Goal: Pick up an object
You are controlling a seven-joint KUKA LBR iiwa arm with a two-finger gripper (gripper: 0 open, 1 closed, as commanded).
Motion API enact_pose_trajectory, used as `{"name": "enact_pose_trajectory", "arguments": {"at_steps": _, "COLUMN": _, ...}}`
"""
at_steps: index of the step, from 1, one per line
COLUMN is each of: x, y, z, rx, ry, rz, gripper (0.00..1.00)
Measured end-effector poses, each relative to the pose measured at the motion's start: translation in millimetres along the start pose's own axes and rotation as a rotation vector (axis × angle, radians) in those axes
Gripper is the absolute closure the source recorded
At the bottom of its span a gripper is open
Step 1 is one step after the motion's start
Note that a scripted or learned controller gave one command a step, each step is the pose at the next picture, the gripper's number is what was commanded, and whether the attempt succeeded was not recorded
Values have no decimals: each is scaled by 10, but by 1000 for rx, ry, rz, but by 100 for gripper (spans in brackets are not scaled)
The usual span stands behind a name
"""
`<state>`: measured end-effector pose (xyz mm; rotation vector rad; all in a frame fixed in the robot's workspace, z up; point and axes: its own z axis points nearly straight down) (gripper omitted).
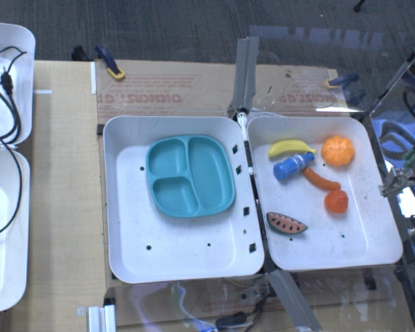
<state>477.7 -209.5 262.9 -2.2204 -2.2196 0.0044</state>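
1. Camera view, the gripper: a thin grey metal piece pokes in over the right edge of the right bin, about halfway along that edge. I take it to be the gripper, though it is small and partly cut off. I cannot tell whether it is open or closed, and nothing can be seen held in it.

2. Camera view, the things to pick: all the loose items sit in the right bin.
   - A tomato lies nearest the gripper, towards the right edge.
   - A carrot is just beside the tomato, its long axis slanting from the middle of the bin down towards the tomato.
   - An orange sits near the far right corner.
   - A banana and a blue bottle lie close together by the far left corner (both roughly crosswise).
   - A watermelon slice rests alone by the left edge.

3. Camera view, the left bin: it holds a teal divided plate, well apart from the gripper.

4. Judgement: everything lies leftward of the gripper, so the tomato looks like the shortest reach.
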Motion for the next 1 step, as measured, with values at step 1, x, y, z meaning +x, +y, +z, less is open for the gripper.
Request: {"name": "enact_pose_trajectory", "arguments": {"at_steps": 1, "x": -128, "y": 2, "z": 6, "rx": -2, "ry": -1, "rz": 1, "gripper": 100}}
